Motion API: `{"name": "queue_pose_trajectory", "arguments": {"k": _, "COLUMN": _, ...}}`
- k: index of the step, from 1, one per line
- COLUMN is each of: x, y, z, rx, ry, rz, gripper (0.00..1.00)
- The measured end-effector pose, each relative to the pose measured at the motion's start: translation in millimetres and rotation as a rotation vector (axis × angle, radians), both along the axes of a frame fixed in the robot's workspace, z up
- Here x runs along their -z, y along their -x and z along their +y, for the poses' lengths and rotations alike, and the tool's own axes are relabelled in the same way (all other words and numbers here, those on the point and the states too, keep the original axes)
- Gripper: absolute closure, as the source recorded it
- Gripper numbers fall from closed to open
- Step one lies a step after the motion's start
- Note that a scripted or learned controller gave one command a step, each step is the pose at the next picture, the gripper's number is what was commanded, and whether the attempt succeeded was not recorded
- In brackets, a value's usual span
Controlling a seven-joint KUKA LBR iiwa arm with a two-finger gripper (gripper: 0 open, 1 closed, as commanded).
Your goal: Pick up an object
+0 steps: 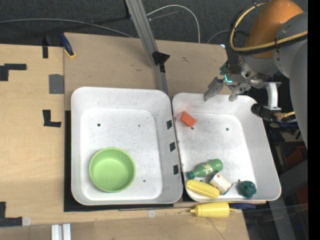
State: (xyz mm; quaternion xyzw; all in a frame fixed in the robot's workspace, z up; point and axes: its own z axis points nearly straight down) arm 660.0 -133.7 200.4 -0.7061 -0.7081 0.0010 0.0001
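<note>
Glossy yellow bottle (212, 210) lies below ridged corn (202, 188); spread tool (223, 93) hangs empty.

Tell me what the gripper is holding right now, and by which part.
Nothing. The gripper hangs open above the far rim of the right bin, with only air between its fingers.
</note>
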Motion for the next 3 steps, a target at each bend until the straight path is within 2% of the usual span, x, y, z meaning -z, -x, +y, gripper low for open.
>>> {"name": "queue_pose_trajectory", "arguments": {"k": 1, "x": 62.6, "y": 2.1, "z": -6.1, "rx": 0.002, "ry": 0.0, "rz": 0.006, "gripper": 0.0}}
{"name": "queue_pose_trajectory", "arguments": {"k": 2, "x": 114.1, "y": 2.5, "z": -5.5, "rx": 0.0, "ry": 0.001, "rz": 0.0, "gripper": 0.0}}
{"name": "queue_pose_trajectory", "arguments": {"k": 3, "x": 102.0, "y": 2.0, "z": -4.8, "rx": -0.001, "ry": 0.001, "rz": 0.0, "gripper": 1.0}}
